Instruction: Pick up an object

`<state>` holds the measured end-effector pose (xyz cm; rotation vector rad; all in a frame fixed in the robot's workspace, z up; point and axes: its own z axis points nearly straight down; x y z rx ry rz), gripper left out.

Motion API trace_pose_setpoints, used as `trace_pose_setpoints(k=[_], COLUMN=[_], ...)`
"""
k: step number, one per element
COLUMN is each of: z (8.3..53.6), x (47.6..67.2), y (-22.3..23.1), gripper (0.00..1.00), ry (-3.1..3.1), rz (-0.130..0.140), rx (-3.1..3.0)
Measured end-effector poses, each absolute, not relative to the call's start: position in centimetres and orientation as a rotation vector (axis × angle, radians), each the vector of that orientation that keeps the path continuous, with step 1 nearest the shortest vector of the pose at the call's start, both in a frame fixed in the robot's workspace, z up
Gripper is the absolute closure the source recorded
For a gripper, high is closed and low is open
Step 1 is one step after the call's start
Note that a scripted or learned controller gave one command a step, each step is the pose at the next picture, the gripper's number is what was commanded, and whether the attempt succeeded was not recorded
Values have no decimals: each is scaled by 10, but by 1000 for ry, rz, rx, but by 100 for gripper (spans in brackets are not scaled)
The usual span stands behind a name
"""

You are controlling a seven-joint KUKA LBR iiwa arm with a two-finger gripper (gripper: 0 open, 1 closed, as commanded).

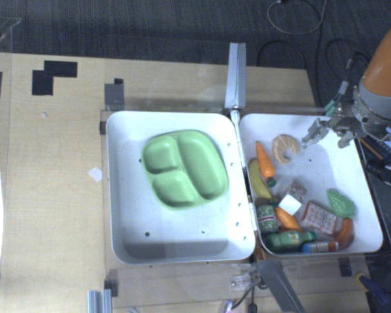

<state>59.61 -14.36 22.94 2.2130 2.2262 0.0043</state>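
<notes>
Gripper (pixel 328 130) hovers open over the right bin (pixel 371 207), above scattered toy food.

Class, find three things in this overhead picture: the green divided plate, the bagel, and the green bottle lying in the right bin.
green divided plate (pixel 184 168): camera view, on the ridge where its compartments meet.
bagel (pixel 287 147): camera view, on its tan ring.
green bottle (pixel 290 240): camera view, on the middle of its body.

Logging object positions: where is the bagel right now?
The bagel lies in the right bin, near its far edge, just beyond the carrot and left of the gripper.
</notes>
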Motion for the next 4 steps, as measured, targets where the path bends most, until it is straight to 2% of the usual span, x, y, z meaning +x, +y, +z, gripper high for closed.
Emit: trace_pose_setpoints(k=[1,2,3,4], z=[91,91,102,233], x=[551,493,496,489], y=[-129,-113,-111,-46], gripper=[0,0,100,100], ry=[2109,2177,2179,2154], rz=[8,21,29,6], rx=[2322,2241,2236,2282])
